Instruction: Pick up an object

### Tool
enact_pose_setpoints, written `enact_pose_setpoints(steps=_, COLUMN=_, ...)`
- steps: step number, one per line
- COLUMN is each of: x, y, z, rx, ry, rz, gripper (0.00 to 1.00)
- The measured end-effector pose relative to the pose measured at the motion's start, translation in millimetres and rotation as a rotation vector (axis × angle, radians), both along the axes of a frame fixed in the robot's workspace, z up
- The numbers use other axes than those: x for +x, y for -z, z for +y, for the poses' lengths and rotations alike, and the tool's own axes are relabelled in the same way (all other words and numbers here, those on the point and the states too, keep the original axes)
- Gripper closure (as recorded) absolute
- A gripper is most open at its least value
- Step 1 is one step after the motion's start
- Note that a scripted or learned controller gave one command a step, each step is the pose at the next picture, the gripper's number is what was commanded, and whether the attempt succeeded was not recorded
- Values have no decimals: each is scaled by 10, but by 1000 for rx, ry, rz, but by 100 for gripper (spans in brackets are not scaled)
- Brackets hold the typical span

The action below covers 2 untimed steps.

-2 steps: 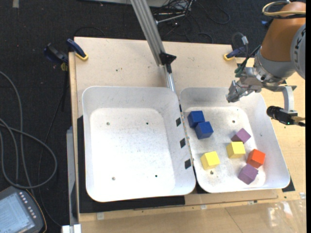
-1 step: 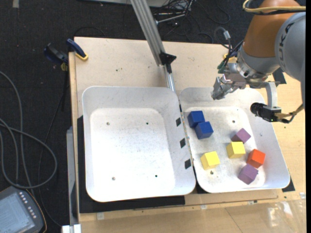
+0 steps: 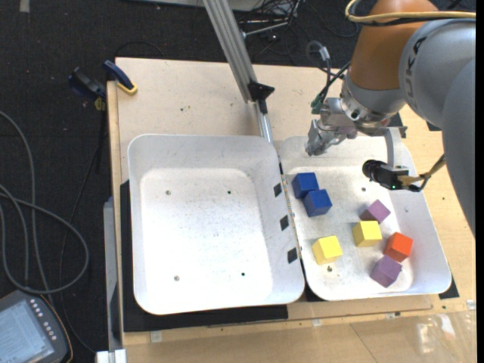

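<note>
Nearest me, a purple foam cube [image 3: 386, 270] sits at the right white plastic bin's [image 3: 431, 278] five o'clock. My grey two-finger gripper [image 3: 318, 145] hovers at its eleven o'clock; whether it's open, I cannot tell. Two dark blue foam cubes [image 3: 311, 192] lie just below it, touching. I judge this the approach: descend next onto one.

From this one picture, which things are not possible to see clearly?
- Gripper: in the camera view it is small and dark, so its state cannot be read.
- Far right corner of the right bin: the arm covers it.
- Two blue cubes: they sit so close that touching or apart is unclear.
- Grey device: cut off by the lower left edge.
</note>
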<state>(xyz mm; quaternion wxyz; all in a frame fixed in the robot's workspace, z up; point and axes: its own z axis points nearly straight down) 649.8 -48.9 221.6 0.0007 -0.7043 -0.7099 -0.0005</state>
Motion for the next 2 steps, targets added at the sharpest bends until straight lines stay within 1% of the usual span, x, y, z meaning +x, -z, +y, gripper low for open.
enact_pose_setpoints(steps=1, x=24, y=-144, z=500, rx=0, ry=0, rz=-4, gripper=100)
enact_pose_setpoints(steps=2, x=93, y=-215, z=1119, rx=1, ry=-1, rz=-4, gripper=100)
